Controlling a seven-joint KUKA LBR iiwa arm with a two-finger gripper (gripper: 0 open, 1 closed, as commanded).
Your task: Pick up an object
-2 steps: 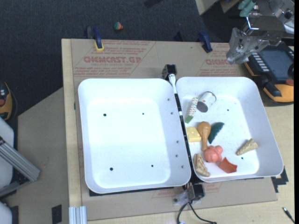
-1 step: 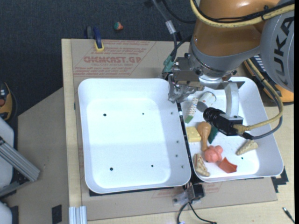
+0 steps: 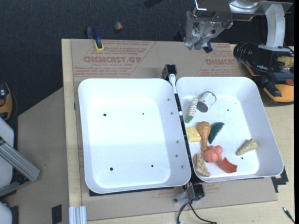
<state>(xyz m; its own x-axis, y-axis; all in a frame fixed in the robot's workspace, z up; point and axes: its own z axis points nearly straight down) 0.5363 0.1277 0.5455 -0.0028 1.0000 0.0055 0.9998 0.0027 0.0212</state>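
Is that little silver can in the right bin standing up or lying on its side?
On its side. The silver can shows its round dark end facing the camera, resting on the floor of the right bin near its back.

White bins [image 3: 126, 90]; brown board [image 3: 140, 55] with red lettering. Orange drumstick [image 3: 204, 132], dark green leaf [image 3: 216, 131], pink lump [image 3: 213, 153], red wedge [image 3: 227, 165].

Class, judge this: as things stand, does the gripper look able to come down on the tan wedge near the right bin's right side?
Probably yes: the wedge lies apart from the other items, nothing covers it, and the gripper hangs above the bench.
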